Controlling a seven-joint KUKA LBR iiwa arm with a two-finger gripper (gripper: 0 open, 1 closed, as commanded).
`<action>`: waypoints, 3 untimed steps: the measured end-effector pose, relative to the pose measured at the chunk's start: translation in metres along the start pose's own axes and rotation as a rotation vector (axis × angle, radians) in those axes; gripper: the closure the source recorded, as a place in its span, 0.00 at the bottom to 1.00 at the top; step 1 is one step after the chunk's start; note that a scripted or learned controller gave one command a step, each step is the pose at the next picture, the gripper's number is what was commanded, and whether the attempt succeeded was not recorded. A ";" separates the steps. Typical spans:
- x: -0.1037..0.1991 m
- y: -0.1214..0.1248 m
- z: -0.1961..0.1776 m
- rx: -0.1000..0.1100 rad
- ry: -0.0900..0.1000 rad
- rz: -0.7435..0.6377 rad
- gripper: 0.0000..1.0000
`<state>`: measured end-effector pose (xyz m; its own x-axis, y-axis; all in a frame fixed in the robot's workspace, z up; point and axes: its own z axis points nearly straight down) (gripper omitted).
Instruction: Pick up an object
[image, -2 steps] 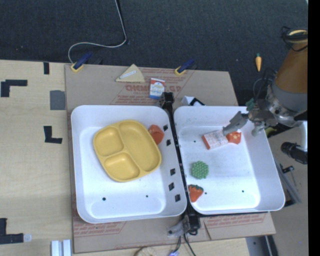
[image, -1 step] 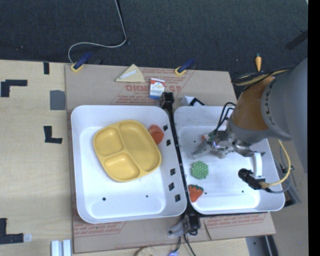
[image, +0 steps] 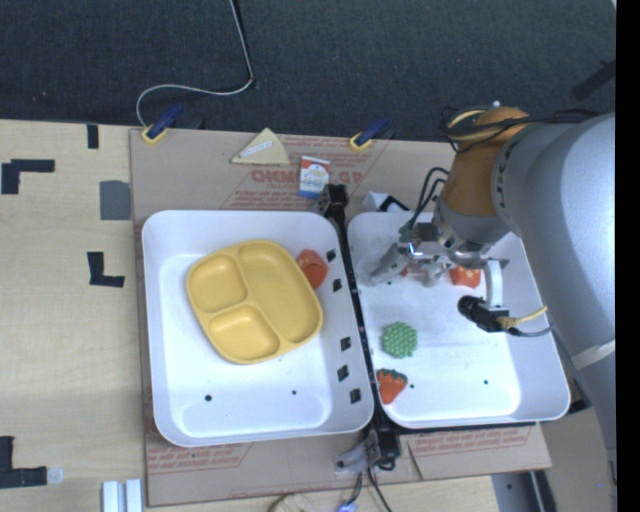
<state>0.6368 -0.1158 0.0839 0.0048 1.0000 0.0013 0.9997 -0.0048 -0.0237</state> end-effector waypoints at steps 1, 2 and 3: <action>-0.009 0.018 0.002 0.057 0.019 0.007 0.00; -0.014 0.030 -0.001 -0.011 0.002 -0.006 0.00; 0.022 -0.012 -0.055 -0.024 -0.002 -0.007 0.00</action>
<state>0.6266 -0.0939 0.1393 -0.0019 1.0000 -0.0009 1.0000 0.0019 0.0003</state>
